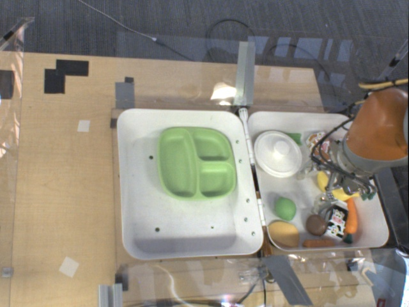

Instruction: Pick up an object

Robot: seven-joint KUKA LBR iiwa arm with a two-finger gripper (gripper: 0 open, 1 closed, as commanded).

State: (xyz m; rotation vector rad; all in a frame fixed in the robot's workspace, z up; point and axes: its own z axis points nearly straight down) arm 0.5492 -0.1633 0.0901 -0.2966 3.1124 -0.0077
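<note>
A: Camera view, near edge first. Right bin (381, 234) holds the clutter: yellowish potato-like piece (285, 233), long brown piece (318, 242), round brown ball (316, 224), orange carrot (351, 217), small printed packet (337, 219).

B: Task status?

A: Not done, as I judge it. Nothing is seen lifted; every item lies on the bin floor. The tool (337, 194) hangs low over the brown ball and packet, a yellow item (323, 180) just beside it. Whether it is apart or together, cannot tell; wrist and cables cover it.

B: So grasp and lift remain?

A: Yes, likely both.

B: Obstacles?

A: Items are packed close, so a clean grab looks tricky. Green ball (285, 208) sits apart, easier.

B: Farther back?

A: White bowl (278, 152), upside down I think, a green bit (294, 137) behind it. Left bin (137, 235) holds a green divided tray (195, 162). Orange band (382, 126) on the arm, counter (57, 190) around.
</note>
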